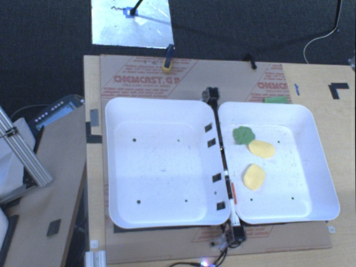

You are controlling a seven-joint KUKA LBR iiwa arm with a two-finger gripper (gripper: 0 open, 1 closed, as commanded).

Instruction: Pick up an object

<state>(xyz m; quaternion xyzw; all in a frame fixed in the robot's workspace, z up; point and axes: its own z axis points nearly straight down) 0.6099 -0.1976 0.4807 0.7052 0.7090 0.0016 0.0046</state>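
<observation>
Nearest in the right-hand shallow white plastic bin [320,149] lies a flat yellow rounded piece [254,177]; just beyond it a yellow oval piece [261,148], touching a crinkled green leaf-shaped piece [243,134] farther still. All look light, perhaps soft plastic; low profiles suggest pinching across narrow edges. The gripper's finger state cannot be told.

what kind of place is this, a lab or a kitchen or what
Most likely a robotics lab test bench, not a kitchen. Two shallow white plastic bins sit clipped together on a wooden bench, with a green toy piece and two yellow toy pieces as grasping samples.
</observation>
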